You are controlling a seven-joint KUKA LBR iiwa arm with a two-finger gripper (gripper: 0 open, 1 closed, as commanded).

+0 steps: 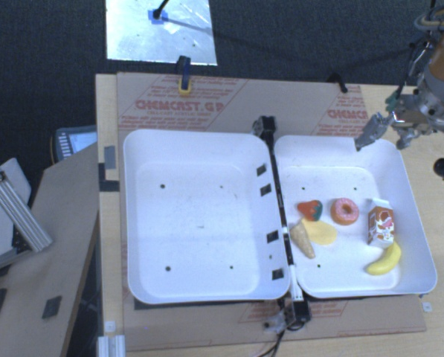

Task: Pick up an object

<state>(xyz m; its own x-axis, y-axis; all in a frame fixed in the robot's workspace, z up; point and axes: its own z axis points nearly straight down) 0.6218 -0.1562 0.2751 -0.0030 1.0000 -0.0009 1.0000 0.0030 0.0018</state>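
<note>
The right bin (407, 192) holds several toy foods: a red strawberry (309, 210), a pink donut (345, 211), a small carton (381, 224), a yellow banana (384, 259), a pale yellow piece (323, 233) and a tan cone (302, 239). My gripper (387, 135) hangs over the far right corner of that bin, well above and behind the foods. Its two fingers stand apart, open, with nothing between them.
The left bin (143, 199) lies beside the right one, joined by a black hinge strip (274, 199). Both rest on a cardboard sheet (229, 99). A shiny metal plate (161, 21) lies at the back and an aluminium rail (10, 199) stands at far left.
</note>
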